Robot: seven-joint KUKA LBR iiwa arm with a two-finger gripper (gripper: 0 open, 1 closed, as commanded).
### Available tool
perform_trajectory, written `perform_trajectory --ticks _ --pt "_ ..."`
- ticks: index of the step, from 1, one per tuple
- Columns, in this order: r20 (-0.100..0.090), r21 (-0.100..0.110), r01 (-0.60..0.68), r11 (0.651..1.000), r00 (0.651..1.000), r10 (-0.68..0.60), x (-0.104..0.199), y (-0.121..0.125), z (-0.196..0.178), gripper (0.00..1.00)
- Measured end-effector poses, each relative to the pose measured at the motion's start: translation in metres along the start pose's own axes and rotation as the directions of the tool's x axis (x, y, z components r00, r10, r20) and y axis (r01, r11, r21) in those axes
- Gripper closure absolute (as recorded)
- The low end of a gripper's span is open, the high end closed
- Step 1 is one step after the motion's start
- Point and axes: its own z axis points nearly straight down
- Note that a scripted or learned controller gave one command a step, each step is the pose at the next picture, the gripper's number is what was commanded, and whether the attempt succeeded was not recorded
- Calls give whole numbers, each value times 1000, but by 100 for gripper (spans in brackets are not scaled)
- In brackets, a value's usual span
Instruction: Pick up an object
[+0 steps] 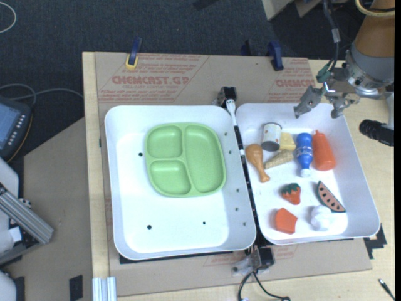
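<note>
While the gripper (321, 104) hangs spread and empty at the right bin's (363, 187) twelve o'clock, the orange carrot (322, 152) looks light, stiff plastic. Pinching across its middle seems safest.

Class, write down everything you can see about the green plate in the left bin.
The green plate is pale green, looks like smooth plastic, and has a rounded-square shape with three compartments: two smaller ones on the left, one long one on the right. It lies flat, right way up, slightly turned, in the upper middle of the left bin. Its compartments hold nothing, and it touches only the bin floor.
</note>
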Motion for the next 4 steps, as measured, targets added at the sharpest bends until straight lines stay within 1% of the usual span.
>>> perform_trajectory --ticks 1,2,3,4 --pt "2 -14 2 1000 1000 -2 0 2 -8 0" --pt "2 -9 1 1000 1000 -1 -9 5 43 0" --pt "1 -8 3 1000 1000 -3 -8 9 107 0" --pt "5 -25 1 1000 1000 -1 -9 13 154 0"
